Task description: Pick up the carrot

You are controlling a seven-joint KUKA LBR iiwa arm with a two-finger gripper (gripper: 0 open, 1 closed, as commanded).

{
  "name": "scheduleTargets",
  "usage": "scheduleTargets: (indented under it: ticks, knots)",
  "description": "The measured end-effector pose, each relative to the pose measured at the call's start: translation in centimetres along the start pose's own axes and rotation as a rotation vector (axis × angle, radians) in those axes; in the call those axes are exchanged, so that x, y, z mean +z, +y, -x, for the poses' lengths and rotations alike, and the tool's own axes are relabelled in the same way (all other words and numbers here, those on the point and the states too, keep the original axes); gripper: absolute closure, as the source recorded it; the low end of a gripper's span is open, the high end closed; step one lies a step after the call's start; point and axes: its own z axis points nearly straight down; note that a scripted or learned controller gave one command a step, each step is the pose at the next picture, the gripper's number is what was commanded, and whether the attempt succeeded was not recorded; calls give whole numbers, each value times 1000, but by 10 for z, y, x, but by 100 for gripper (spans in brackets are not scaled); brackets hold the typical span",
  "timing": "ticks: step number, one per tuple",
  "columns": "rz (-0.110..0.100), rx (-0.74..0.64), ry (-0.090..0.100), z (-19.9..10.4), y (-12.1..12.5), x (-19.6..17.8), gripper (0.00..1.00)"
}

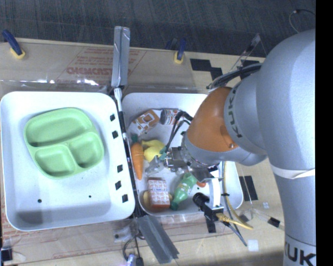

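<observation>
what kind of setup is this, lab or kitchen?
Likely a lab pick-and-place bench: two white bins clamped onto a board, toy food such as the carrot and a green tray, and the arm reaching in.

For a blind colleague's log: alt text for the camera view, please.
The grey arm's gripper hovers over the right bin beside a yellow toy, near the carrot lying along its left wall. A green divided tray sits in the left bin.
</observation>
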Motion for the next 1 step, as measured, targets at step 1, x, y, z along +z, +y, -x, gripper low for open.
scheduleTargets:
  ticks: [1]
  knots:
    - [4, 18, 0, 23, -5, -77, 0]
